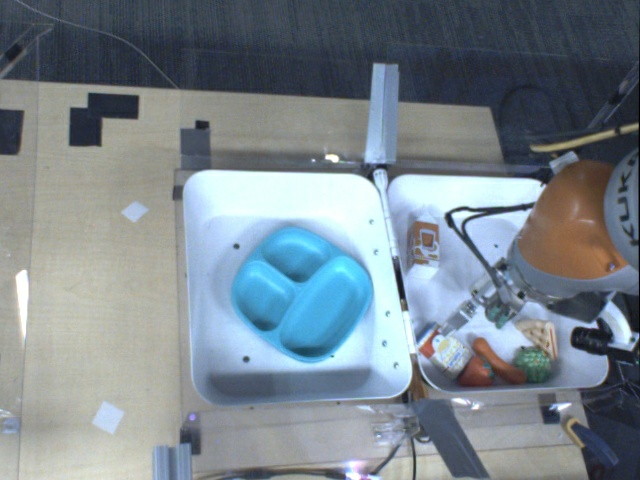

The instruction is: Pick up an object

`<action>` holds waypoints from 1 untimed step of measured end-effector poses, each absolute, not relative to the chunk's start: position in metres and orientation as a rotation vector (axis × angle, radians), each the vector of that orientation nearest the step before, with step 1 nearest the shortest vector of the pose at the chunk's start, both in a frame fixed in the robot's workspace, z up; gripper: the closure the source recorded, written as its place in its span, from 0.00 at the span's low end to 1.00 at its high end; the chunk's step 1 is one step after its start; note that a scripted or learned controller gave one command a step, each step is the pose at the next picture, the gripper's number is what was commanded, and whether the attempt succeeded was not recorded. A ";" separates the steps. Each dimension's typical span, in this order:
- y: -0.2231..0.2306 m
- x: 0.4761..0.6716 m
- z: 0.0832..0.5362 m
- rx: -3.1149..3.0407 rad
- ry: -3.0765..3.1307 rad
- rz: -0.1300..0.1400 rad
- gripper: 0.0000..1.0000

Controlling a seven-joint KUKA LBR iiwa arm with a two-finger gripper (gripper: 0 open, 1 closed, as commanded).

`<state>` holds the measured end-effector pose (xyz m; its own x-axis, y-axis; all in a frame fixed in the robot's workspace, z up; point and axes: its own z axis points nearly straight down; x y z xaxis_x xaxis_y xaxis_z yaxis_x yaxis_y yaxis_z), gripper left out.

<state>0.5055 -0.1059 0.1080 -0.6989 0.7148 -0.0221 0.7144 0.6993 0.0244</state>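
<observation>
Bench: left bin (200,268) holds blue tray (302,293); right bin (440,203) toys; end effector (497,303) state unclear.

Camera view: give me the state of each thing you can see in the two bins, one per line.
blue divided plate: upright in the left bin
small carton: lying flat in the right bin
carrot: lying by the near wall
end effector: low over the toys

blue tray (303,293): glossy smooth plastic | bins (215,218): matt white plastic | bench (90,298): pale wood, matt
</observation>
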 end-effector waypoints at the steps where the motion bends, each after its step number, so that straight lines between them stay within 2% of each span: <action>1: -0.105 0.508 0.119 1.204 2.864 0.026 1.00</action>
<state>0.5079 -0.1052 0.1191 -0.6989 0.7148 -0.0256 0.7142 0.6994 0.0287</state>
